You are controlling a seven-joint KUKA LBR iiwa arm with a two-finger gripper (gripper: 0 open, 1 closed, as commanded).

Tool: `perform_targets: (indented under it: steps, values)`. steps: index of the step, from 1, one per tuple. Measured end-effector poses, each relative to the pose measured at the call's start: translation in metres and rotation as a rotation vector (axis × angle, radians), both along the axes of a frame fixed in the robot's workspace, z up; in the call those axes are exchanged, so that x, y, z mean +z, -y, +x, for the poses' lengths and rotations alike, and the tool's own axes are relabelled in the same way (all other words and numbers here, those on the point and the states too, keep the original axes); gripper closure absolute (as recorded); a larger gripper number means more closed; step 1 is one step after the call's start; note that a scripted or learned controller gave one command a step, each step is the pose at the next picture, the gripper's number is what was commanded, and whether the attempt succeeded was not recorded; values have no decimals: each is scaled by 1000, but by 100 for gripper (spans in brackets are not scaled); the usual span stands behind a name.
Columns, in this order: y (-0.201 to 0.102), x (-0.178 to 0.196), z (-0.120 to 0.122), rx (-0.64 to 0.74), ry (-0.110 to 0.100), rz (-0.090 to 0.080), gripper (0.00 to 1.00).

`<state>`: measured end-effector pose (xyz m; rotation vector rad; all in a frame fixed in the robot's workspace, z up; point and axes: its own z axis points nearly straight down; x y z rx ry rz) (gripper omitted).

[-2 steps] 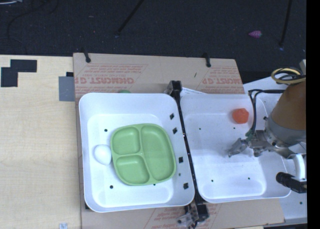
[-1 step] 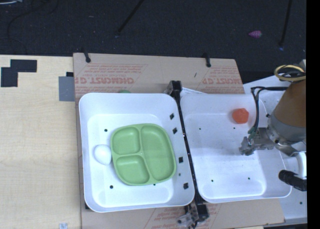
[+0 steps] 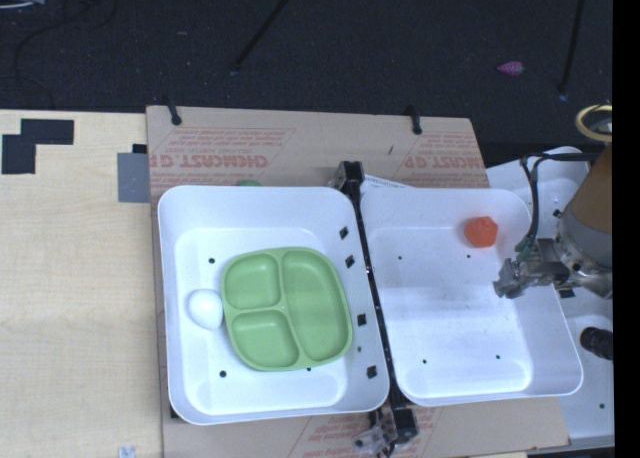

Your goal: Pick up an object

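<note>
The arm is reaching in from the right, its gripper (image 3: 512,280) hanging low over the right bin (image 3: 450,376) near its right wall, can't tell its state. The orange block (image 3: 481,231) is sitting apart, up toward the bin's back corner

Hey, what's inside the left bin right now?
The left bin holds a green divided plate and a white egg touching the plate's left edge. Whatever lies under the plate is covered.
</note>
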<state>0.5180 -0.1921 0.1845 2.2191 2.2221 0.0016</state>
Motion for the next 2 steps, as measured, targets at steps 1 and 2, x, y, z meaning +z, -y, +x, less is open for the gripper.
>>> perform_targets:
  steps: [1, 2]
  values:
    - [1, 53, 1, 0, 1, -1, 100]
    - [-55, 58, 2, 4, -4, 3, 100]
